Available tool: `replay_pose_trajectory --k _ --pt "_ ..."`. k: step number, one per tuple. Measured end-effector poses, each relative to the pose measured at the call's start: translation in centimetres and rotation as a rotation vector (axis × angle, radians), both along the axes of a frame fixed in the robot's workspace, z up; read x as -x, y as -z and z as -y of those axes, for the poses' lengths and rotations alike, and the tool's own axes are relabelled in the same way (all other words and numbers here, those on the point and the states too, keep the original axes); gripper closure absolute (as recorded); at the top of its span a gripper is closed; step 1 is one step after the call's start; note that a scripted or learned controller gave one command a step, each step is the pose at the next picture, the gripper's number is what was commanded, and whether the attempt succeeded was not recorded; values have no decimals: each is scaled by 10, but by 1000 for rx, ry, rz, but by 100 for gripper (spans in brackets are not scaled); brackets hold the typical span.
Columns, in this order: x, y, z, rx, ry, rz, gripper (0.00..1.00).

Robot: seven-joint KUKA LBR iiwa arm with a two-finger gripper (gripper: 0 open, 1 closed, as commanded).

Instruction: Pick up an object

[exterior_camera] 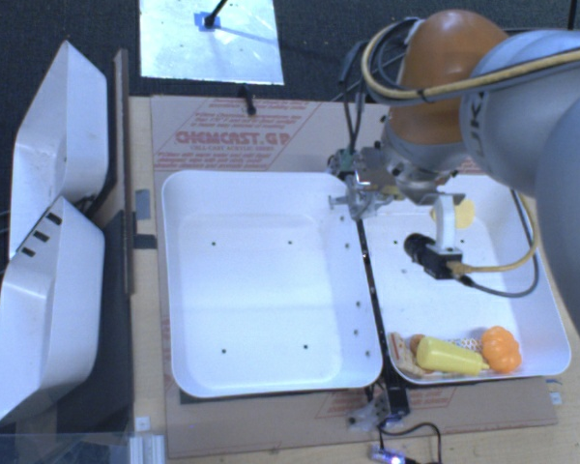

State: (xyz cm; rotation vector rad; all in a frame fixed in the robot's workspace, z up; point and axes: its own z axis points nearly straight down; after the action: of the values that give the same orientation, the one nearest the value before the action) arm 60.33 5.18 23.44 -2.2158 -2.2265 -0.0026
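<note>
gripper point(359, 195) at back-left corner of right bin point(483, 312), honestly can't tell its state | pale yellow thing point(466, 211) half hidden behind arm point(551, 114)

- Left shallow plastic bin point(261, 278): plain white, its floor scattered with tiny dark dots.
- Right shallow plastic bin point(416, 303): the same white, with the same few dark dots.
- Long smooth plastic piece point(448, 356), lower right of the frame: bright yellow.
- Round lumpy object point(502, 349) just beside it: saturated orange.
- Small flat piece point(464, 213) towards the upper right: pale, creamy yellow.
- Flat cardboard sheet point(232, 138) under the bins: tan, printed with red lettering.
- Square metal plate point(210, 27) at the upper left: silvery grey with mottled glare.
- Robot arm point(551, 114): matt grey, with a rounded orange band point(445, 56).
- Textured mat point(58, 8) along the top: charcoal, finely speckled.
- Moulded shells point(48, 288) at the left edge: white.
</note>
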Motion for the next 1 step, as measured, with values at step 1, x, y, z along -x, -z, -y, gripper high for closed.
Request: replay_pose_trajectory --k 1 --pt "13 15 -54 0 0 -1 100"
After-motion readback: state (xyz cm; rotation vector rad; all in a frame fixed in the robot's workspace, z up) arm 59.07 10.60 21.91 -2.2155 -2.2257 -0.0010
